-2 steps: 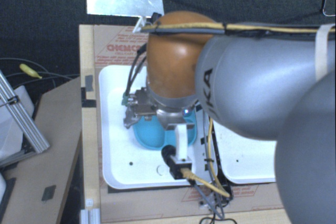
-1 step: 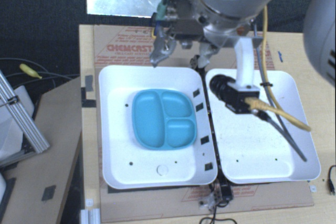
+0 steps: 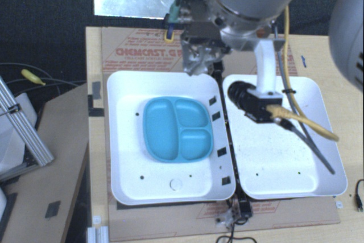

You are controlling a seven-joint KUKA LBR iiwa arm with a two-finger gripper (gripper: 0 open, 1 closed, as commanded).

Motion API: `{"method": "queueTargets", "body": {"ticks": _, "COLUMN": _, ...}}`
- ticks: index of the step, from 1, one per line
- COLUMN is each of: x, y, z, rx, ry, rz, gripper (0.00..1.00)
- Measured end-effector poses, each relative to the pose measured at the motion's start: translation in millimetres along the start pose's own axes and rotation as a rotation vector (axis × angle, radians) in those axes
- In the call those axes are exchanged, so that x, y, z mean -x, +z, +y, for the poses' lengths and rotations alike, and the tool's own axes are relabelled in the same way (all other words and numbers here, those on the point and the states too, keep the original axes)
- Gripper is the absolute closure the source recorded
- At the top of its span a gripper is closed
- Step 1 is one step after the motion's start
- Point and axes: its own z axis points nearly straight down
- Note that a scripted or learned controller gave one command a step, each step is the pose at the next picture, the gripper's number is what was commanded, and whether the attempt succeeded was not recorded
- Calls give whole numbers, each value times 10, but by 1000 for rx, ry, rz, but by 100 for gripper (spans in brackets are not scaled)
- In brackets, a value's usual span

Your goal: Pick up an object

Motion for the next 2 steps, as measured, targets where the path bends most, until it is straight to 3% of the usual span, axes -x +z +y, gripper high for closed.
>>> {"method": "queueTargets", "body": {"ticks": 1, "x": 378, "y": 1034, "z": 38, "rx": -12, "ry": 14, "rz": -7, "gripper": 100}}
{"method": "queueTargets", "body": {"ticks": 2, "x": 1045, "y": 1202, "z": -15, "rx": -3, "ry": 17, "rz": -4, "gripper": 100}}
